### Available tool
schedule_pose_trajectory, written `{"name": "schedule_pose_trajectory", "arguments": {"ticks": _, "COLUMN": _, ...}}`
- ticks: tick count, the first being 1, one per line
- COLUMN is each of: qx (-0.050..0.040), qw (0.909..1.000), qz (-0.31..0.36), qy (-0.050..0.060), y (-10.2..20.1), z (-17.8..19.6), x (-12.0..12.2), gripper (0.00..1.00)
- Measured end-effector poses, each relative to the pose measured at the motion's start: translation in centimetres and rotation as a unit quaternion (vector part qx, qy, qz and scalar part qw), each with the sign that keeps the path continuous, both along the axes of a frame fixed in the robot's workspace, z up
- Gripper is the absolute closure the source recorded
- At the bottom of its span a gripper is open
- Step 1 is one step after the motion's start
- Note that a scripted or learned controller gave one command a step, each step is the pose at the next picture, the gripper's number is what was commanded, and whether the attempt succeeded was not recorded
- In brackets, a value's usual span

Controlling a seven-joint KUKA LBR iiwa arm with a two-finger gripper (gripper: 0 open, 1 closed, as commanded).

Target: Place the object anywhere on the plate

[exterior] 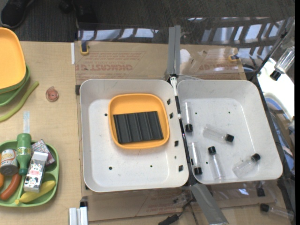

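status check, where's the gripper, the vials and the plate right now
Gripper: not seen over either bin. Five clear vials loose in right bin, none picked. Orange plate in left bin, dark ridged mat on it.

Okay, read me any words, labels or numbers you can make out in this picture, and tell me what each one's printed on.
Red print on the cardboard behind the left bin: upside down and blurred, cannot be read.
Labels on the small can, green bottle and cartons in the green tray: too small to read.
Nothing else carries text.
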State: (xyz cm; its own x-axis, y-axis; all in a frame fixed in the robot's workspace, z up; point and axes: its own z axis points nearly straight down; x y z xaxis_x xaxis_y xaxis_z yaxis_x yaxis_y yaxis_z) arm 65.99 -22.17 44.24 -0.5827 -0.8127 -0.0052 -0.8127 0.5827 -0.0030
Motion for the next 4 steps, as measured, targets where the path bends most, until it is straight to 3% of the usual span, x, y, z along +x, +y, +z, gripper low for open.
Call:
{"name": "schedule_pose_trajectory", "arguments": {"ticks": 1, "qx": -0.0003, "qw": 0.9994, "qz": 0.034, "qy": 0.0, "y": 0.02, "z": 0.01, "x": 0.0, "gripper": 1.0}}
{"name": "schedule_pose_trajectory", "arguments": {"ticks": 2, "qx": -0.0005, "qw": 0.9869, "qz": 0.161, "qy": 0.0, "y": 0.03, "z": -0.02, "x": 0.0, "gripper": 1.0}}
{"name": "schedule_pose_trajectory", "arguments": {"ticks": 3, "qx": -0.0006, "qw": 0.9418, "qz": 0.336, "qy": 0.0, "y": 0.05, "z": -0.09, "x": 0.01, "gripper": 1.0}}
{"name": "schedule_pose_trajectory", "arguments": {"ticks": 4, "qx": -0.0005, "qw": 0.9418, "qz": 0.336, "qy": 0.0, "y": 0.03, "z": -0.1, "x": 0.0, "gripper": 0.0}}
